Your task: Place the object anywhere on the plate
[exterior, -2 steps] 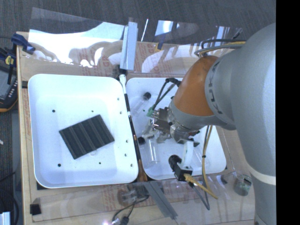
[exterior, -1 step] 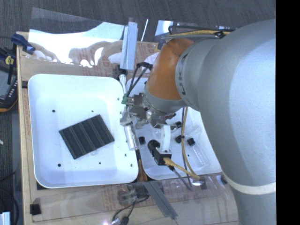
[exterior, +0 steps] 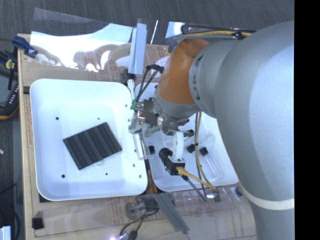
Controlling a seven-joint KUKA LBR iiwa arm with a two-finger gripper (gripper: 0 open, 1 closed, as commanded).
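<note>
A dark grey ribbed plate [exterior: 93, 145] lies flat and slightly turned in the left white bin [exterior: 50, 96], left of its middle. My gripper [exterior: 140, 143] hangs over the wall between the two bins, at the right bin's left edge, well to the right of the plate. The wrist and the orange-banded arm hide most of the right bin [exterior: 225, 176]. Two small black pieces [exterior: 191, 147] [exterior: 203, 151] show on the right bin's floor just right of the gripper. I see nothing held beneath the gripper.
A clear, pale item [exterior: 212, 167] lies near the right bin's front right. The wooden bench [exterior: 80, 219] frames the bins, with metal brackets [exterior: 170, 215] at the front and a grey upright bar [exterior: 138, 46] behind. The left bin's floor around the plate is bare.
</note>
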